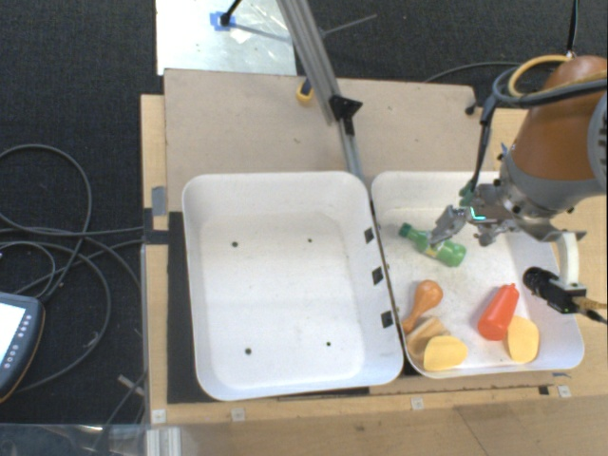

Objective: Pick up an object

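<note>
The hand [446, 233] hangs low in the right bin [399, 198], its metal fingers set narrowly apart and gripping nothing, with the green bottle-shaped toy [432, 244] just under and to the left of the tips. The toy's long axis runs from upper left to lower right. It looks like smooth, rounded plastic, as do the orange piece [425, 299], the red bottle [498, 312] and two yellow lumps nearer the front rim.
</note>
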